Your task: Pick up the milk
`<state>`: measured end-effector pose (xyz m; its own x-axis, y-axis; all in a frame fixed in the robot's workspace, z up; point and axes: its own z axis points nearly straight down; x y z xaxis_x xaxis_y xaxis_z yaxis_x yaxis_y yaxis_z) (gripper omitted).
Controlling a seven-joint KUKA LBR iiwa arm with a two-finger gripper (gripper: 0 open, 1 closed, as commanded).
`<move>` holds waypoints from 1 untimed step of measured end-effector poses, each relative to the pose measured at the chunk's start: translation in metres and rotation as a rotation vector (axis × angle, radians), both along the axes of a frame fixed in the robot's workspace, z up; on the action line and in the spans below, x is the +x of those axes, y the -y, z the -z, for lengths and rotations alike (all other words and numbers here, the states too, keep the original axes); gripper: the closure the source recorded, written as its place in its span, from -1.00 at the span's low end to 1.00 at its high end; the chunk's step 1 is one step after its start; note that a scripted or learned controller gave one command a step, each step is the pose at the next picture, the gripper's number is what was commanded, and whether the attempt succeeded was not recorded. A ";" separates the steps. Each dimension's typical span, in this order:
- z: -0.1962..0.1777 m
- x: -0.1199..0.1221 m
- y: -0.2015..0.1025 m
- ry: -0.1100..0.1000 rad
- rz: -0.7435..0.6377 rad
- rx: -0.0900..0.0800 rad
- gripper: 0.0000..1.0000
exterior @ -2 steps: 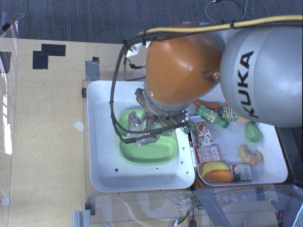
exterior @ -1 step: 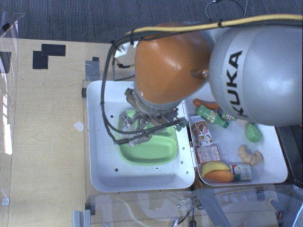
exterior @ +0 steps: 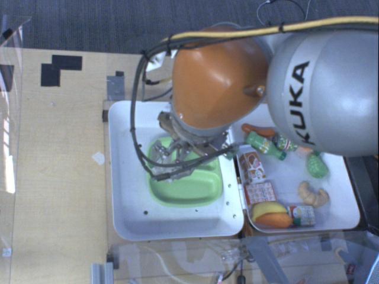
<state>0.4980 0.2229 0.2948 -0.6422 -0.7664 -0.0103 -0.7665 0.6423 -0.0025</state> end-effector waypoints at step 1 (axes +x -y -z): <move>0.001 -0.007 -0.001 -0.001 -0.081 -0.001 1.00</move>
